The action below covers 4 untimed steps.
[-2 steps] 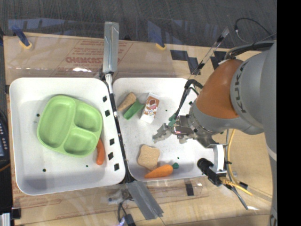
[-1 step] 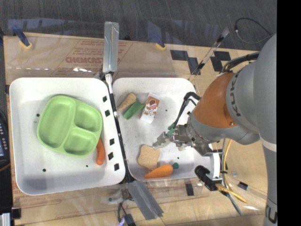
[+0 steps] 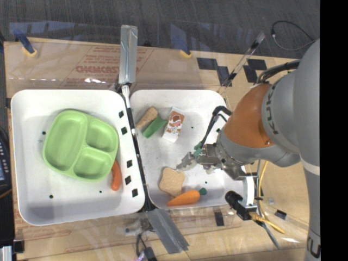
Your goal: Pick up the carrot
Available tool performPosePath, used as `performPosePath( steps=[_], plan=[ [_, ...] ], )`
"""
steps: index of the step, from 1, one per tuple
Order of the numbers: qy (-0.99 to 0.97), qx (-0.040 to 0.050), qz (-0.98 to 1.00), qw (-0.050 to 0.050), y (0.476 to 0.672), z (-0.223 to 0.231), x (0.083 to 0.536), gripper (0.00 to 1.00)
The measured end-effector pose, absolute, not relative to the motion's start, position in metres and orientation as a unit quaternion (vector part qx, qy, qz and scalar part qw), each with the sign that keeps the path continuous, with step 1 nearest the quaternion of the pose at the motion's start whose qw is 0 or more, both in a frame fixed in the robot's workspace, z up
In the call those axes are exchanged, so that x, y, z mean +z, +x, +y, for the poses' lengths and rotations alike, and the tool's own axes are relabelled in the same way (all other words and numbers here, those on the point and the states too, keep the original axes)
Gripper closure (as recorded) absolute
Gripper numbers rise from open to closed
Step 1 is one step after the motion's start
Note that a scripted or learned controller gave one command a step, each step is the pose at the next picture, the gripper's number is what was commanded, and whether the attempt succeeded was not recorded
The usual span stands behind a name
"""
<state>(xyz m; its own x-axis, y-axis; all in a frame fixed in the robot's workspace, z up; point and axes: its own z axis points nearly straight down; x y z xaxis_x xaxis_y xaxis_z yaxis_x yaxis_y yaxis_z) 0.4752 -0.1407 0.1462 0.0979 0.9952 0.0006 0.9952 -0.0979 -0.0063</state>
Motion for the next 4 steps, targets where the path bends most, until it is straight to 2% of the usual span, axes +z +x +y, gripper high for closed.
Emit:
performPosePath(
  steps=[2, 3, 4],
  plan=[
    [-0.741, 0.0019, -0.672, 0.002, 0.475, -0.141, 0.146, 0.00],
    [-0.713, 0.0002, -0.701, 0.001, 0.477, -0.121, 0.194, 0.00],
    [-0.744, 0.0013, -0.668, 0.003, 0.476, -0.134, 0.184, 0.00]
  ],
)
